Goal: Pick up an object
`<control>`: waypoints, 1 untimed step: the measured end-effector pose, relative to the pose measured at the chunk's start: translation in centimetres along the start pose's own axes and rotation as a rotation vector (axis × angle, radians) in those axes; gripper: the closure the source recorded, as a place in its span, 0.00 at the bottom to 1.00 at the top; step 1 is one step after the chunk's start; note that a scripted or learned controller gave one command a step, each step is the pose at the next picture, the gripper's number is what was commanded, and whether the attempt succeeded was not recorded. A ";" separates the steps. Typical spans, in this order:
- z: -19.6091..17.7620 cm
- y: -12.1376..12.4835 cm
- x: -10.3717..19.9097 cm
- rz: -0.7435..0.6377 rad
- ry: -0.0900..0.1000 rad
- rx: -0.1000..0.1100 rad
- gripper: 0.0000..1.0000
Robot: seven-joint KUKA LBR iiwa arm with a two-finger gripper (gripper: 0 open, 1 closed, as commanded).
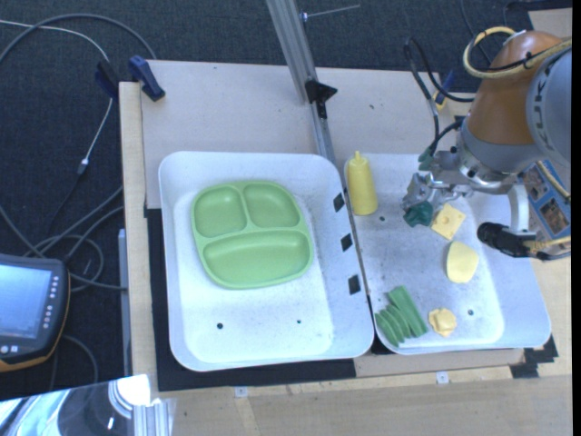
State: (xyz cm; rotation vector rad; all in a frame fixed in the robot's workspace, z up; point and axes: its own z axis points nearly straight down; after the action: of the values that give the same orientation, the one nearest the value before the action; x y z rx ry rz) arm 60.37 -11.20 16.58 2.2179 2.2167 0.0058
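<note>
Right bin [508,321] has your candidates: yellow squeeze bottle [361,183] lying at the far left edge, pale yellow wedge [448,222] near the dark green piece [418,213], rounded yellow lump [461,262] mid-bin, green pea pods [400,313] at the near left corner, small yellow piece [442,321] just beside them.

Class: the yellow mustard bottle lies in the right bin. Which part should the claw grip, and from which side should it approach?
Grip the mustard bottle across its wide lower body, coming straight down from above. It seems to lie flat, nozzle pointing away, beside the bin's left wall, so closing across its width probably suits it best.
</note>
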 end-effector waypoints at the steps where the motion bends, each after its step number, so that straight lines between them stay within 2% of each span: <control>1: -6.1 -0.4 0.6 -0.003 0.000 -0.001 1.00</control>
State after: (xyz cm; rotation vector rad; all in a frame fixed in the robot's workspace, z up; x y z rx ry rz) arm 59.97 -10.61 22.71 2.2143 2.2191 0.0078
